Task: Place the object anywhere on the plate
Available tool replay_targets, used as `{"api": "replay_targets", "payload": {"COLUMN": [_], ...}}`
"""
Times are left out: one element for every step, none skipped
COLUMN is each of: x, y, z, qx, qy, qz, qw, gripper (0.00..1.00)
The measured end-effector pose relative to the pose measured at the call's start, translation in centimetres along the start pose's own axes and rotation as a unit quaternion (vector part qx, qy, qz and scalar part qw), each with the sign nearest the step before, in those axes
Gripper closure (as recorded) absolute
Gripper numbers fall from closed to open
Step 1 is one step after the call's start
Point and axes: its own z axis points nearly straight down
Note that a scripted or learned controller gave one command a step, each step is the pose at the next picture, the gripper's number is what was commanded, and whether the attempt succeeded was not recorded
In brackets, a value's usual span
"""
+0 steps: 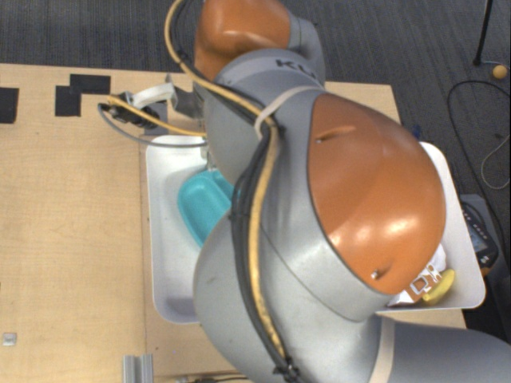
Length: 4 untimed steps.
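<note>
On the wooden counter [72,214], the left bin [164,238] holds a teal plate [201,206], half hidden under the arm [319,214]. I cannot tell the end effector's state. A yellow object [439,287] lies in the right bin [459,214], so placing appears undone.

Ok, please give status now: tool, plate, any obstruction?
Tool hidden behind arm. Teal plate in left bin, partly covered. Yellow object in right bin.
</note>
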Motion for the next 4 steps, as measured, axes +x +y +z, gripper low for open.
{"api": "replay_targets", "payload": {"x": [0.1, 0.3, 0.4, 0.6], "y": [-0.1, -0.2, -0.3, -0.4], "z": [-1.1, -2.3, -3.4, -4.5], "qx": [0.003, 0.006, 0.009, 0.013], "qy": [0.001, 0.002, 0.003, 0.004], "qz": [0.0, 0.0, 0.0, -0.001], "qw": [1.0, 1.0, 1.0, 0.9999], "gripper": [1.0, 1.0, 1.0, 1.0]}}
